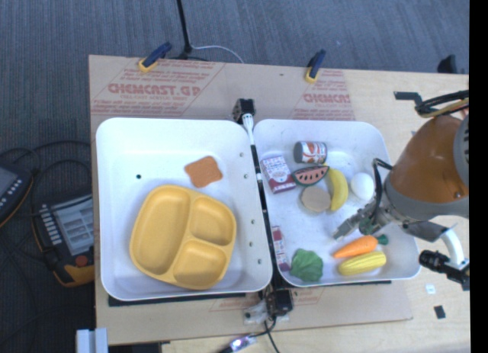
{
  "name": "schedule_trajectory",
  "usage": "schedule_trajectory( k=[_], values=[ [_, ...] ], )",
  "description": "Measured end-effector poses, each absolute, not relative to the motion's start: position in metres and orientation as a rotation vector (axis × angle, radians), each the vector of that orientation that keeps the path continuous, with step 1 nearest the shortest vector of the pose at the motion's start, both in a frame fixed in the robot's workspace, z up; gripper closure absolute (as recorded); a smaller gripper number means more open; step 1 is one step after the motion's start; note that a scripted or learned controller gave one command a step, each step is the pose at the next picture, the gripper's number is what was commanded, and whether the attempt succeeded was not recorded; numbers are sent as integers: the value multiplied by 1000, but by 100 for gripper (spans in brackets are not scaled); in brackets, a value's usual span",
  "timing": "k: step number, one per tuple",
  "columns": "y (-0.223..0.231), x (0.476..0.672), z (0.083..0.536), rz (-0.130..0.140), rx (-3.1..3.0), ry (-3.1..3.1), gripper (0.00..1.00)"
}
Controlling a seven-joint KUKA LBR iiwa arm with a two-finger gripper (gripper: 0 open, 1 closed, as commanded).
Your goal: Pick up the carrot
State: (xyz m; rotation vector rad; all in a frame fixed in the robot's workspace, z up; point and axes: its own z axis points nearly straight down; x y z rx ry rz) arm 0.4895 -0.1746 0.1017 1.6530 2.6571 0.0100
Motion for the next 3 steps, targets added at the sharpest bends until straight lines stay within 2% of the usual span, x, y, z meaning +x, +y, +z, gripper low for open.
schedule_trajectory(
  k=[1,2,3],
  values=[
    [-111,484,131,1,1749,2611,100],
    [-179,496,166,-3,1331,2842,100],
    [-178,496,166,-1,1331,2844,0]
  ],
)
